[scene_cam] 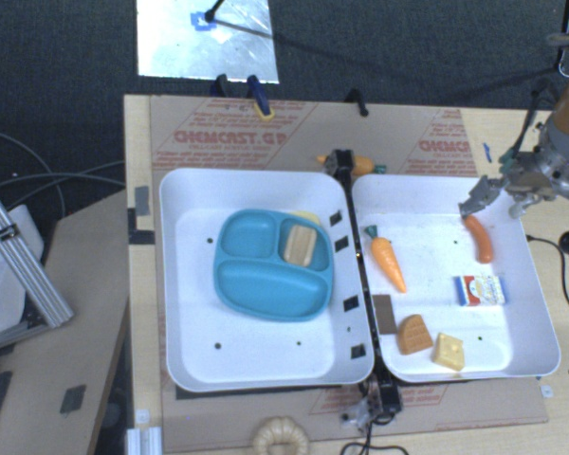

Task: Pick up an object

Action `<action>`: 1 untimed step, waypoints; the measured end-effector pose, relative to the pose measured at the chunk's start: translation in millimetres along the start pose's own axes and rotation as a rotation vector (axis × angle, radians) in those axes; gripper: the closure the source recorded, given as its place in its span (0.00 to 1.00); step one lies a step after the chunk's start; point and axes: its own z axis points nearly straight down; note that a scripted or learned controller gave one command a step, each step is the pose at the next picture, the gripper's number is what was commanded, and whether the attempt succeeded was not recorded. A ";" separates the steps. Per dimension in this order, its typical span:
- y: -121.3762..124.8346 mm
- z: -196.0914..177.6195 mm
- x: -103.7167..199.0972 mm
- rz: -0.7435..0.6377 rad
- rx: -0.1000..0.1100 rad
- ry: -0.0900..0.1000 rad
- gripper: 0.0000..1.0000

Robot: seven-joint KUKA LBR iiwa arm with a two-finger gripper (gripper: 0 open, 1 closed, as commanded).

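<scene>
Gripper [498, 197] hovering at the right bin [541, 325]!
Fingers spread, pinching nothing, just above the orange sausage [479, 238] near the bin's far edge.

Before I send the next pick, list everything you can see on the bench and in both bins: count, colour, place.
White bins: 2, side by side on the bench.
Divided plate: 1, blue, left bin.
Bread slice: 1, tan, in the plate's upper right compartment.
Carrot: 1, orange, right bin, near the divider.
Sausage: 1, orange-red, right bin, upper right.
Small box: 1, white, blue and red, right bin.
Bread chunk: 1, brown, right bin, front.
Cheese wedge: 1, pale yellow, right bin, front.
Gripper: 1, grey, above the right bin's upper right corner, near the sausage.
</scene>
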 end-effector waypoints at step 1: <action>2.4 -6.5 0.4 -0.003 -0.011 -0.002 0.00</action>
